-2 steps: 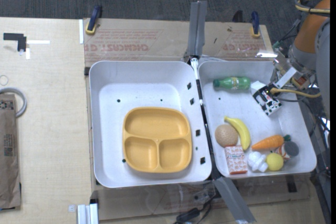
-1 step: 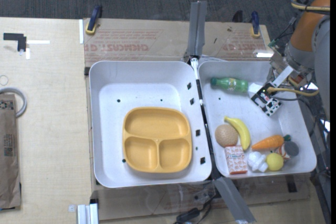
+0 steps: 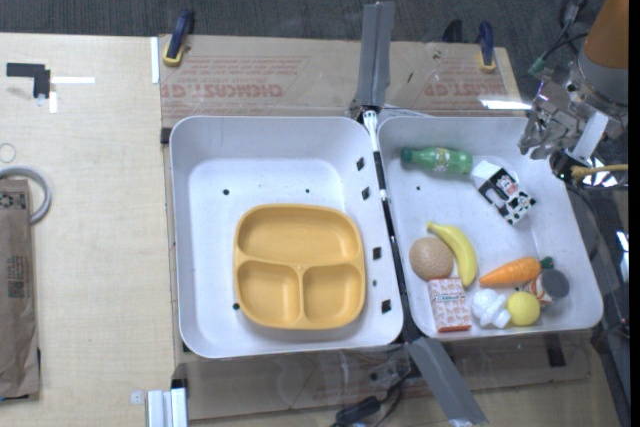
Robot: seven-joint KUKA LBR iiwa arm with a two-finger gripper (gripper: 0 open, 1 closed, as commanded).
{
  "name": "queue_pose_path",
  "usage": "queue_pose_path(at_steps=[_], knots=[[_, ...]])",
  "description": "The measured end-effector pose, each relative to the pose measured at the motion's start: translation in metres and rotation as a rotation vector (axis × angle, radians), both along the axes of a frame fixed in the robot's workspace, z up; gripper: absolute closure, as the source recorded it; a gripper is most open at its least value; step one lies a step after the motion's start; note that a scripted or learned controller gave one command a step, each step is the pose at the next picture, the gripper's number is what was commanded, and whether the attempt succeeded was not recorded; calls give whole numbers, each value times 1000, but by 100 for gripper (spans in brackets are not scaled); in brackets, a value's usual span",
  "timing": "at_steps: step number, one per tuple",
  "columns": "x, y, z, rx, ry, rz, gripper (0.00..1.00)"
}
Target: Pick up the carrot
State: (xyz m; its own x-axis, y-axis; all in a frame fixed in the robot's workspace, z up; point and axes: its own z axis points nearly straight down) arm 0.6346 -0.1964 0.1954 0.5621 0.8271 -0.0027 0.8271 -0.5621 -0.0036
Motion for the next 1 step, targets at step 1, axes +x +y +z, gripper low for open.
queue_pose_path(at_steps=[1], knots=[[24, 12, 16, -2, 2, -463, 100]])
